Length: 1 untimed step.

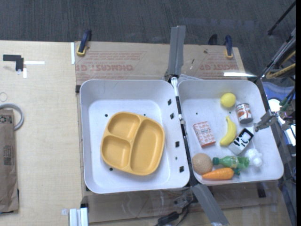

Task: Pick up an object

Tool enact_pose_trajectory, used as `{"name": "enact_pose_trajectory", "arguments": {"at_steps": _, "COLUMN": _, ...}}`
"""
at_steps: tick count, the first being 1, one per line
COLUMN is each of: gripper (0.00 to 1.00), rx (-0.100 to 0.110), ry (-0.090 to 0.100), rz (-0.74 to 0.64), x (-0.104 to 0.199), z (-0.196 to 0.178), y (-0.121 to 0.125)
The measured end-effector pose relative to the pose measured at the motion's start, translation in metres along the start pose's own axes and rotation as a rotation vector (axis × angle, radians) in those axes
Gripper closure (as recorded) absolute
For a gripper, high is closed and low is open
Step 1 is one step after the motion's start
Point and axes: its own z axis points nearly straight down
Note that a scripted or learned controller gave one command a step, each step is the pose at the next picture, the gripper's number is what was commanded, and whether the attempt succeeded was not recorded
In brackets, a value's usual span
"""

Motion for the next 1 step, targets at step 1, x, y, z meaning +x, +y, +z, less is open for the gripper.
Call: {"name": "enact_pose_trajectory", "arguments": {"at_steps": 1, "gripper": 0.0, "rx": 0.0, "ry": 0.0, "rz": -0.036, "x": 0.0341, "z": 0.0587, "y": 0.0415}}
